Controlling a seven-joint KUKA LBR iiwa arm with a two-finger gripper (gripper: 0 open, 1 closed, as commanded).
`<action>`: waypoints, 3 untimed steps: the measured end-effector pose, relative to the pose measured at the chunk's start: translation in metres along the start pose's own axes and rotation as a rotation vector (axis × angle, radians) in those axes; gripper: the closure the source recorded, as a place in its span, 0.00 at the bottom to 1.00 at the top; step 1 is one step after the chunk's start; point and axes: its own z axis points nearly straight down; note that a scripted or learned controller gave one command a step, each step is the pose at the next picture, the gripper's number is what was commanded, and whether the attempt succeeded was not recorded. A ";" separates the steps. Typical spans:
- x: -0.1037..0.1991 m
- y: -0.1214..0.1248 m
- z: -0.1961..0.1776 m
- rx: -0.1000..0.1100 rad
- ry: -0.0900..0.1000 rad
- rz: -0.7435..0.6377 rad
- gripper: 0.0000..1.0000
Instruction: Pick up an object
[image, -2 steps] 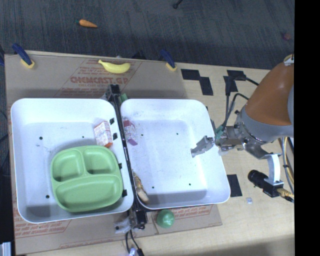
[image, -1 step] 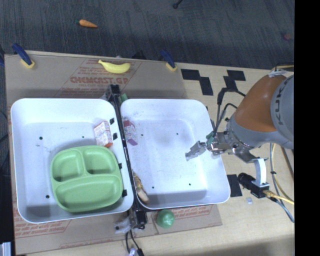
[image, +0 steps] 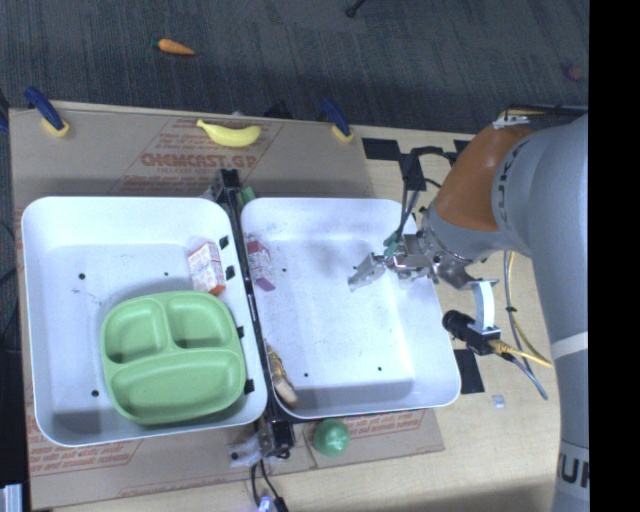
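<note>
A sheet of brown cardboard (image: 300, 150) is lying across the surface, over a dark carpet floor (image: 300, 50), and two white bins are sitting on it side by side. The left bin (image: 60, 230) is holding a green divided tray (image: 173, 355) and a small red-and-white packet (image: 206, 266) just above the tray's far edge. The right bin (image: 330, 390) is carrying a small pinkish wrapper (image: 258, 262) by its left wall and a tan object (image: 279, 381) at its near left corner. A yellow banana (image: 230, 132) is resting on the cardboard beyond the bins, a green ball (image: 331, 436) in front of them, and an orange carrot (image: 176, 46) on the floor. The grey arm (image: 520, 190) is reaching in from the right, its fingers (image: 362, 276) hanging over the right bin's right half; I cannot tell how far apart they are, and nothing is showing between them.
</note>
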 end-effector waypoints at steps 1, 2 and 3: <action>0.000 -0.061 0.025 0.001 0.001 0.002 0.00; 0.054 -0.098 0.035 0.001 0.002 0.000 0.00; -0.001 -0.037 0.044 -0.003 0.000 0.003 0.00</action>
